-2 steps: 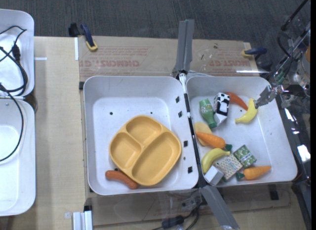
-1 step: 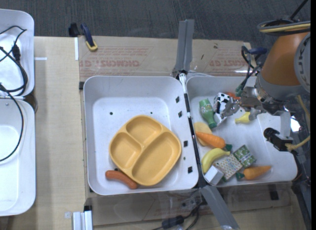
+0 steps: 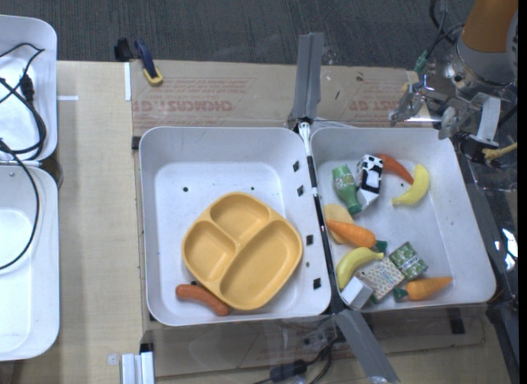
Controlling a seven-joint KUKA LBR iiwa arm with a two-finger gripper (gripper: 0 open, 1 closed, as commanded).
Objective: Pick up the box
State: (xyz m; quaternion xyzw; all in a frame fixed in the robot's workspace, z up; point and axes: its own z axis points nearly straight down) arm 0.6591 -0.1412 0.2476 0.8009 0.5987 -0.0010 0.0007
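A yellow tray lies in the left bin, a sausage at its lower left edge. The box sits low in the right bin, right of the tray, between a banana and a carrot. Above that bin's far right corner hangs the gripper, its grip unclear, nothing visibly held.

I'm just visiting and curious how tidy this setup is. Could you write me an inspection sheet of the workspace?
Surface: wooden bench bearing two shallow white bins, left bin and right bin.
Job's things: small patterned box near the right bin's front edge, untouched.
Clutter: yellow divided plate and a sausage in the left bin; bananas, carrots, a green bottle and a black-and-white carton in the right.
Grippers: gripper above the right bin's far corner.
Cables: black cables at far left.
Surroundings: dark floor behind.
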